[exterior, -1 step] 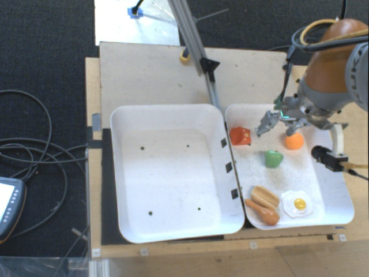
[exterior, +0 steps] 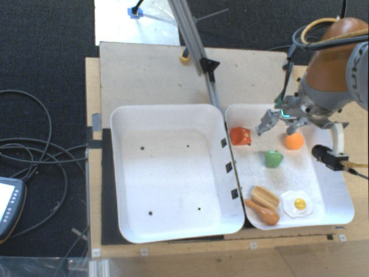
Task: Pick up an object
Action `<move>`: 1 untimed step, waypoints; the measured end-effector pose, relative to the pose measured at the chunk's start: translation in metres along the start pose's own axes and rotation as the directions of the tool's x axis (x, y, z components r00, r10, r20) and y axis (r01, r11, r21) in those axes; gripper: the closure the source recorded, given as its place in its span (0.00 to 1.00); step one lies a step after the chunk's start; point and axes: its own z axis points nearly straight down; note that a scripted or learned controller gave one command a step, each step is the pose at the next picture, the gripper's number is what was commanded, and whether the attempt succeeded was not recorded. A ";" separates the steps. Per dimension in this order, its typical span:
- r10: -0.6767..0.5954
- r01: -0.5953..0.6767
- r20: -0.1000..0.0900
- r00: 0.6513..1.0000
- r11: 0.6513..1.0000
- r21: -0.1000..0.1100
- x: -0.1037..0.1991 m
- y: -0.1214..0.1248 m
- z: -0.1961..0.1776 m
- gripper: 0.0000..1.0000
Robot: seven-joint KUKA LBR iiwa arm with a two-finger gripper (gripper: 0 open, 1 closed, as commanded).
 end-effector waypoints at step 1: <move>-0.001 0.001 0.000 1.000 1.000 0.004 0.008 0.005 0.048 0.00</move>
